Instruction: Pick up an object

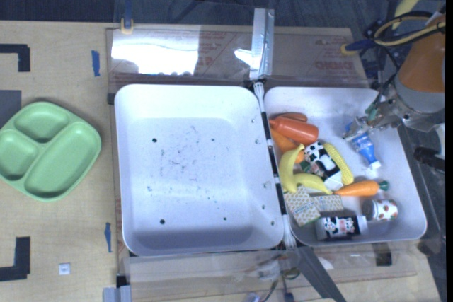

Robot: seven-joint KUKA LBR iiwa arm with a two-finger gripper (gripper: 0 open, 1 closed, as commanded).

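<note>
Jaws (373, 115) state unclear, above right bin (414, 223); below, smooth carrot (358, 188), curved banana (297, 177).

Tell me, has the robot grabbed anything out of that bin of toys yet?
Not that the view shows. The gripper sits low over the right bin, near a blue tube. The carrot, banana and the rest lie in the bin. The whole pick is left.

Green divided plate (48, 150) on wooden bench (56, 53), at 9 o'clock from left white bin (191, 159). Clear plastic panel (187, 46) at bin's 12 o'clock.
</note>
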